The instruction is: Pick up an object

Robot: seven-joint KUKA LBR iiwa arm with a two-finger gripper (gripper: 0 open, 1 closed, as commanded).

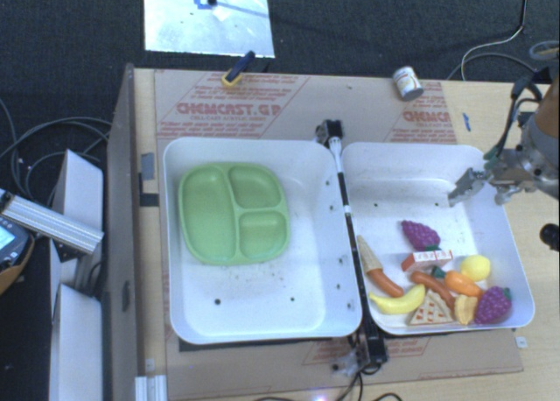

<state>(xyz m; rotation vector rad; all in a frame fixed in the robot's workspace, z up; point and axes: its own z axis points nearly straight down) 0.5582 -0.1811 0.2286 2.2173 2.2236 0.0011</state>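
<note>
Arm enters from the right edge, wrist over the right bin [490, 215] near its far right rim. Gripper [477, 182] hangs above bare bin floor, nothing between its fingers; can't tell if they're spread or pressed together. Toy food is piled in the bin's near right corner, apart from the gripper: grapes [420, 235], banana [396, 301], carrot [385, 284], lemon [475, 267]. Green tray [233, 213] sits in the left bin [254, 320].

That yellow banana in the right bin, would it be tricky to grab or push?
The banana looks like smooth, glossy plastic, so probably stiff, light and somewhat slippery. Its curved shape may let it rock or spin when pushed. It lies tight against the carrot and waffle slice, so nudging it would likely shift them.
</note>
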